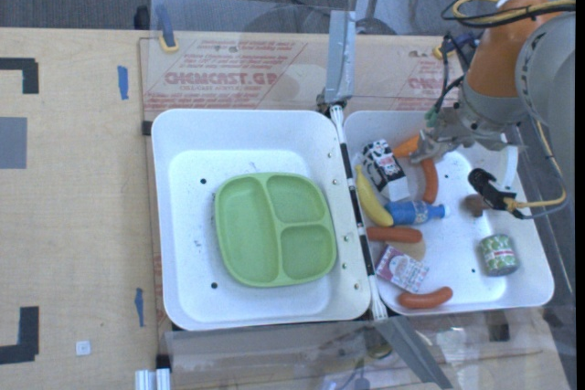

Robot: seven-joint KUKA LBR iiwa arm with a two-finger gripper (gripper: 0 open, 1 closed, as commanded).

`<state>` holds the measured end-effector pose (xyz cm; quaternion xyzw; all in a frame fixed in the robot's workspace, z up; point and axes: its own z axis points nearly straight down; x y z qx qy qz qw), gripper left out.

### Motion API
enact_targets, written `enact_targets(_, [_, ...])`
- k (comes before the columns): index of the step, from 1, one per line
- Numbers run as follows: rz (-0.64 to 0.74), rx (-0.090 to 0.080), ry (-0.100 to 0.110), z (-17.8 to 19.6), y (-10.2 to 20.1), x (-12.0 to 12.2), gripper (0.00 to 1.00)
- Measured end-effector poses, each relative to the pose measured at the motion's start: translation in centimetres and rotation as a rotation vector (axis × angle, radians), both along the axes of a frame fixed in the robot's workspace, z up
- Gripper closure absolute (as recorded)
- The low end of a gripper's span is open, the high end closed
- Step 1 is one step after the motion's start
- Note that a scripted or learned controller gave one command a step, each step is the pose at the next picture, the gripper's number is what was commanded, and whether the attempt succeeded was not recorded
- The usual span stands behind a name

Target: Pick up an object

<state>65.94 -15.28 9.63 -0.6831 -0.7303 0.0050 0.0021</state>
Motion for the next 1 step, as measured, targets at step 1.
enact_targets(1, [-0.106,0.003,-0.013,13.51,8.37,0.83,1.0])
